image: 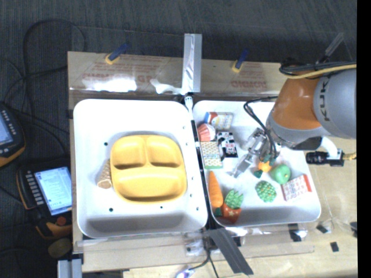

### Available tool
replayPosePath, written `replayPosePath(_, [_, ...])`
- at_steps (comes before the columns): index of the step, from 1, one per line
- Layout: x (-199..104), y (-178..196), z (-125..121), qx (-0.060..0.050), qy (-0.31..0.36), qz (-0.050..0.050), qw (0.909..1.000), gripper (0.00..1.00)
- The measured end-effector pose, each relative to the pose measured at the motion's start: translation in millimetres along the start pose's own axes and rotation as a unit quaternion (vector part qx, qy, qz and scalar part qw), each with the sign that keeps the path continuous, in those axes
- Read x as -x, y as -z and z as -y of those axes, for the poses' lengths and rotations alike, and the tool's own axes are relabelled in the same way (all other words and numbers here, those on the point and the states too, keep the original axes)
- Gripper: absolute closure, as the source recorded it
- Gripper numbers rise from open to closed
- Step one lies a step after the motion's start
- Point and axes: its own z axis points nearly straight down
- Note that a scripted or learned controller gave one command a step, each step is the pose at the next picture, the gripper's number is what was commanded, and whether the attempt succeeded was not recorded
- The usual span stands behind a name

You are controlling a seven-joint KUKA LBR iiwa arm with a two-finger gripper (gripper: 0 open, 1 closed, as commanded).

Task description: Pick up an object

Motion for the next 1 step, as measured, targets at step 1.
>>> replayPosePath(1, [55.7, -2.5, -32.2, -0.003, 0.06, -0.002, 0.9982, 0.0])
